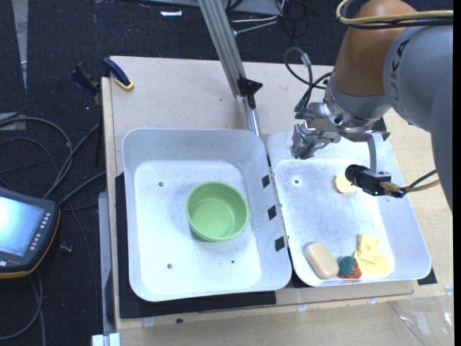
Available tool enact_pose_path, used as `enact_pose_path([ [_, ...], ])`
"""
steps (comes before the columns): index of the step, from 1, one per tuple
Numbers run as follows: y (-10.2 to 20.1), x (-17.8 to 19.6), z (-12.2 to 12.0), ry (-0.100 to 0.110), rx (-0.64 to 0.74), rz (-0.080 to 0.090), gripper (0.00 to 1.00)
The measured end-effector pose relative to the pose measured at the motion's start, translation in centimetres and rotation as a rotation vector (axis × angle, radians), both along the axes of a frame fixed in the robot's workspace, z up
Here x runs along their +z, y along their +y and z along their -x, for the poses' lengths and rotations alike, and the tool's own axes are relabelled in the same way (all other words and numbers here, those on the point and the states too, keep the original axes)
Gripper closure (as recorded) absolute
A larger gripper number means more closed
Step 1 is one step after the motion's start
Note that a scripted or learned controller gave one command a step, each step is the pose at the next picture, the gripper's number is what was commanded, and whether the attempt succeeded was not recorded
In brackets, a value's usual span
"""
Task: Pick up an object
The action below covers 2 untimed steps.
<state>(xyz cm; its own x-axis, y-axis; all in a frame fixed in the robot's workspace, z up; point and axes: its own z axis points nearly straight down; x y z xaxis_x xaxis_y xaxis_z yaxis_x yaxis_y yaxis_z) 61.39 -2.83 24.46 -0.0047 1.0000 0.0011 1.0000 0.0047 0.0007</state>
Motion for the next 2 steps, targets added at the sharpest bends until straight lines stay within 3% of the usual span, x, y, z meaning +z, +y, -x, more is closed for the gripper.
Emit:
enact_pose_path([
  [2, 9.6, -1.8, -3.6, 0.001, -0.002, 0.001, 1.0],
])
